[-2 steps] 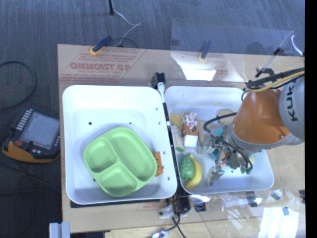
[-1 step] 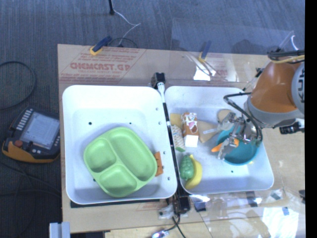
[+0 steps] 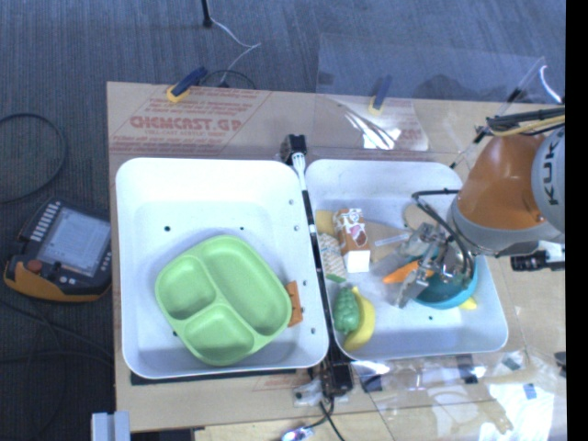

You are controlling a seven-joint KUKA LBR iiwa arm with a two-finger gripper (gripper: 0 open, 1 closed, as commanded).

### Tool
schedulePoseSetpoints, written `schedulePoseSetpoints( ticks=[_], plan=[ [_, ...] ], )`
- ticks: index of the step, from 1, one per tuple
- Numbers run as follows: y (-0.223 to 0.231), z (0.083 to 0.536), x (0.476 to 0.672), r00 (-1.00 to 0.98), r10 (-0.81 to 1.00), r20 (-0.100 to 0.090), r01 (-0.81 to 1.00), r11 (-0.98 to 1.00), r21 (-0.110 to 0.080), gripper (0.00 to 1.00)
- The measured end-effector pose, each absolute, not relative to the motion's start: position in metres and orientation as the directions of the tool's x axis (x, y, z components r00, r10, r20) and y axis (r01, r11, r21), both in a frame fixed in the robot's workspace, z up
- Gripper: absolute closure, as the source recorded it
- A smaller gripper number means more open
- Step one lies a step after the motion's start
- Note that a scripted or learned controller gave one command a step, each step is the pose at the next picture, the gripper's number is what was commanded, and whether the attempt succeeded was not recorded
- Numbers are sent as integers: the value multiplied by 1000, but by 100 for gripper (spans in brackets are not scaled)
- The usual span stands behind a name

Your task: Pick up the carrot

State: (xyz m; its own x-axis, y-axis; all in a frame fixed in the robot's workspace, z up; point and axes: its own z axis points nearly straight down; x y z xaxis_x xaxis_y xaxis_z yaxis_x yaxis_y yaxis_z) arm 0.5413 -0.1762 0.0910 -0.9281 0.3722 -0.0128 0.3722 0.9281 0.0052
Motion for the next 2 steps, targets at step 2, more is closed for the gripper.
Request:
schedulePoseSetpoints(
  ticks=[2],
  plan=[
    [-143,163,583,-566,825,-4,825,566,2,100]
  ],
)
